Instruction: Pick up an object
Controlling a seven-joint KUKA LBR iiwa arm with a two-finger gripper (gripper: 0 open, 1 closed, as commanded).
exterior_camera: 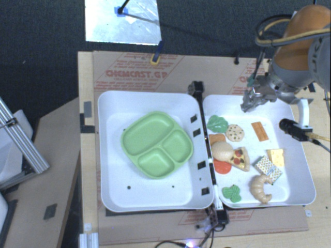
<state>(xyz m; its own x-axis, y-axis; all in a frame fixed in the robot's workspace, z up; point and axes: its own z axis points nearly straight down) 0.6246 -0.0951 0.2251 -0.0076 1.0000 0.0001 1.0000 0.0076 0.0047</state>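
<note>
My gripper (249, 104) hangs over the far edge of the right bin (297, 185), above its upper middle; I see nothing between its fingers. Toy food lies below it in that bin: a green lettuce leaf (217, 123), a cookie (235, 133), an orange cracker (260, 131), a bread roll (222, 150), a pizza slice (240, 158), a red tomato slice (222, 167), a cheese wedge (276, 156), a checkered wrapper (268, 168), a croissant (260, 187) and a green broccoli piece (231, 192).
The left bin (111, 190) holds a green divided plate (156, 144). A black divider (202, 141) runs between the bins. A black cylindrical part (293, 129) of the arm juts over the right bin's right side.
</note>
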